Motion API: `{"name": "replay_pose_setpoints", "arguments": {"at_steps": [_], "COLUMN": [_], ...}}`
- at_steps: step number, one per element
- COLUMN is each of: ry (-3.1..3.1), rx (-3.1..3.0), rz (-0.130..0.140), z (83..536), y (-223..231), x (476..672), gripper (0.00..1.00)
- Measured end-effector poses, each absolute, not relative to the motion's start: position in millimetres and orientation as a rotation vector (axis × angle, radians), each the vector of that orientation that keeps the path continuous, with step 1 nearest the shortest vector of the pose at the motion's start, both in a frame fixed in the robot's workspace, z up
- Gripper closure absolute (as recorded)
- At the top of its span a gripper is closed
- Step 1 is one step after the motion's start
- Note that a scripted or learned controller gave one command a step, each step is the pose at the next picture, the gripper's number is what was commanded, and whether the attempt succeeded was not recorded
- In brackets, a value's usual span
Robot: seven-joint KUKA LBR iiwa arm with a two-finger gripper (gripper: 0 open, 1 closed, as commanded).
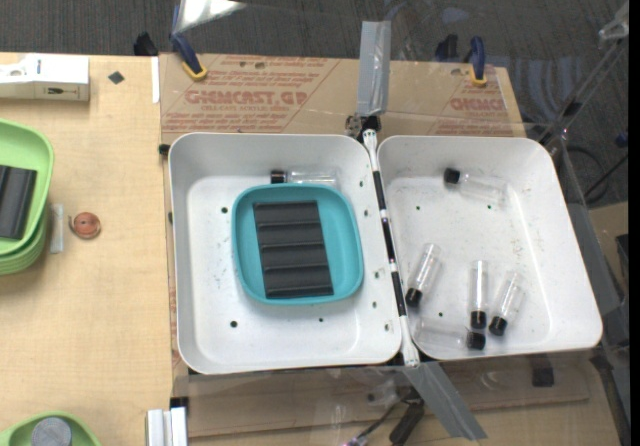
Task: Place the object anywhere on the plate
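Hand's state I cannot tell; picking seems not yet begun, since the clear vials [423, 274] lie right of the teal plate [245, 244], so one needs grasping next.

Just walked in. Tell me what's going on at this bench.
Nothing is being handled at this moment. A teal plate with a dark ribbed insert sits in the left bin, and one clear vial lies just behind it, off the plate. Five more black-capped vials lie loose in the right bin. No vial is on the plate yet.
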State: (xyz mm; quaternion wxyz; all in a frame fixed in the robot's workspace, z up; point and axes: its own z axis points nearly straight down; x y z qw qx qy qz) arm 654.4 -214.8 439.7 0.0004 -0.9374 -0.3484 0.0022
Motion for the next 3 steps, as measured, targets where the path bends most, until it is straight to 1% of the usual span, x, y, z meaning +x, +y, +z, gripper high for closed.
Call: {"name": "replay_pose_setpoints", "arguments": {"at_steps": [1,2,3], "ry": [-0.988,-0.843,-0.687], "rx": [-2.98,-3.025,-3.064], "rz": [0.008,0.006,0.005], "z": [439.4,439.5,440.0], "y": [-218.5,-221.1,-222.4], "x": [646.3,651.0,650.7], "gripper": [0.0,0.0,0.0]}}
